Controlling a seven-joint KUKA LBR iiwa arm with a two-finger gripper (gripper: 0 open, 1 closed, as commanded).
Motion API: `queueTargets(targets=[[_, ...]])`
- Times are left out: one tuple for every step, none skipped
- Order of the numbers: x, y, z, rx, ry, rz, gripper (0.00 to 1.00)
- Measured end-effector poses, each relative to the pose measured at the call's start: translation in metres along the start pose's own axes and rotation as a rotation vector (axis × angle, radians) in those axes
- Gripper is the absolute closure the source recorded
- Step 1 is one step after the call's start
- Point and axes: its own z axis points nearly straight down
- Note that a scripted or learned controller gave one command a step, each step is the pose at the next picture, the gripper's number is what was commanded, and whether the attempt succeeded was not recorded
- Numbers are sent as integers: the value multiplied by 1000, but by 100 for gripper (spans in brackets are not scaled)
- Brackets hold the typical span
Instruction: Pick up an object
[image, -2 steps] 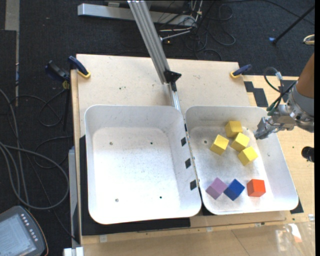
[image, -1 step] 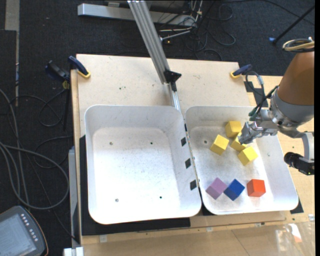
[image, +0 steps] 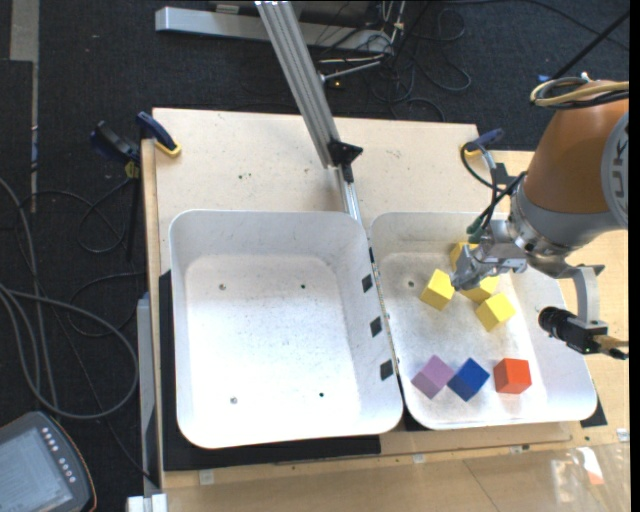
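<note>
In the right bin (image: 560, 400) lie several small blocks. A yellow block (image: 437, 289) sits near the bin's middle, a second yellow block (image: 495, 311) lies to its right, and more yellow pieces (image: 470, 255) peek out from under the arm. Along the front of the bin stand a purple block (image: 432, 377), a blue block (image: 468, 379) and an orange-red block (image: 512, 375). My gripper (image: 470, 275) hangs low among the yellow blocks, just right of the first one. The wrist hides what lies under it.
The left bin (image: 265, 330) stands beside the right one, sharing a raised middle wall. A slanted metal pole (image: 305, 85) runs from the top down to the bins' back edge. Clamps sit at the bench's back corners. Black cables trail on the floor.
</note>
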Motion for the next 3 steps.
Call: queueTargets(targets=[[55,3,-10,-2,0,-2,100],[112,1,-17,-2,0,-2,100],[171,7,-1,2,0,-1,100]])
